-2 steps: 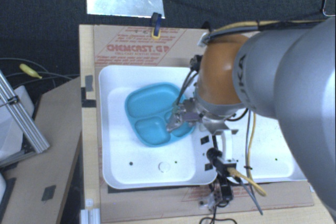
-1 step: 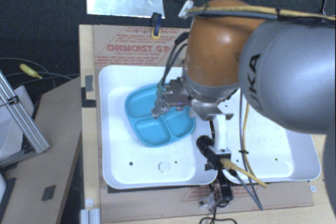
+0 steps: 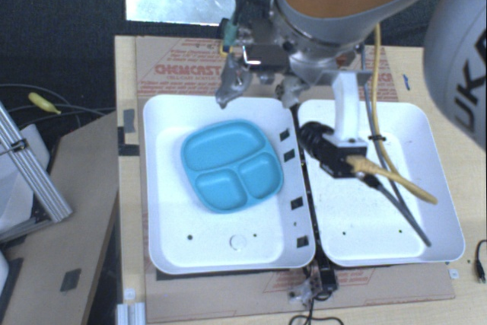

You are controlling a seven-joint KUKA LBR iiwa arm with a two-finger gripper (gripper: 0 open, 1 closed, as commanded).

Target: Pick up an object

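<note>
- Looking down on the bench, we find the blue divided plate lying flat near the middle of the left-hand bin, its three compartments facing up.
- Our gripper hangs over that bin's far rim, its fingers spread apart with nothing between them.
- We judge the approach is not yet made: we should bring the gripper nearer over the plate, then descend.
- A flat plate gives little to pinch, so we would straddle its raised rim, one finger on each side, and close slowly.
- The plate may slide or tip on the smooth bin floor.
</note>
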